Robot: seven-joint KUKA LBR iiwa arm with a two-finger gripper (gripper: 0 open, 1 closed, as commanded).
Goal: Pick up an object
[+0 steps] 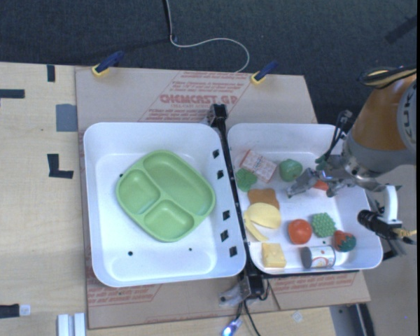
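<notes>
The right bin point(350, 261) holds several toy foods. Among them are a green ball point(290, 169), a pink-and-white packet point(257, 164), a red tomato point(299, 231), a knobbly green piece point(323, 224) and a yellow slice point(264, 217). My gripper point(302, 185) hangs low over the bin's upper right part, just below and right of the green ball and above the tomato. A small red-orange bit shows beside the wrist at its right. I see nothing clearly held.
The left bin point(105, 257) carries a green divided plate point(165, 195). Along the right bin's front lie a cheese block point(273, 255), a small can point(317, 257) and a strawberry point(345, 241). A brown slice point(263, 197) and a green piece point(246, 180) sit by the bins' shared wall.
</notes>
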